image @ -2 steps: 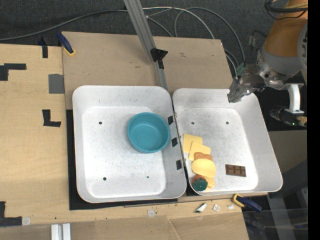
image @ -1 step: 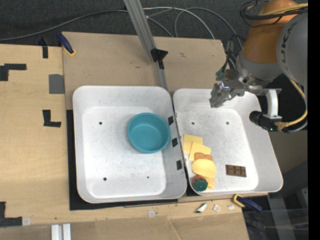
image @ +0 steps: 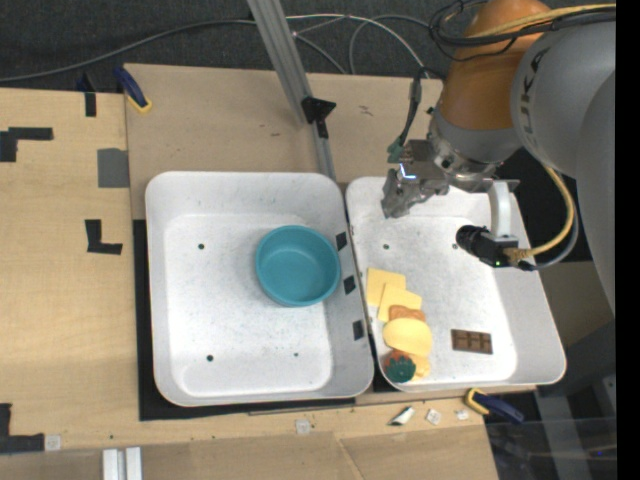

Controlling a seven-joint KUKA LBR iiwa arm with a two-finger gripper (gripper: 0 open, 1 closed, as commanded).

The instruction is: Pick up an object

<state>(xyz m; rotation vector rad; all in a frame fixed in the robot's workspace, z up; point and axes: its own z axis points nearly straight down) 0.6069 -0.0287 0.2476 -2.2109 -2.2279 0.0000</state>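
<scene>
- The grey arm (image: 560, 98) with its orange band is seen over the right bin's (image: 520, 308) far edge.
- A round teal bowl (image: 296, 265) is set by the left bin's (image: 180, 268) right edge.
- Yellow pieces (image: 400, 313) are heaped at the right bin's near-left corner, well apart from the gripper (image: 398, 200).
- A flat brown segmented bar (image: 471, 342) is laid lengthwise along the near edge.
- Nothing is seen held.

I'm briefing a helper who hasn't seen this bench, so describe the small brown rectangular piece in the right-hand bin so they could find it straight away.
Start at the right-hand shallow white bin, the one the grey arm reaches over. Along its near edge, right of the heap of yellow pieces, lies the small dark brown flat rectangular block, alone on the bin floor. It is the only brown, segmented thing there; its neighbours are yellow, orange or green.
</scene>
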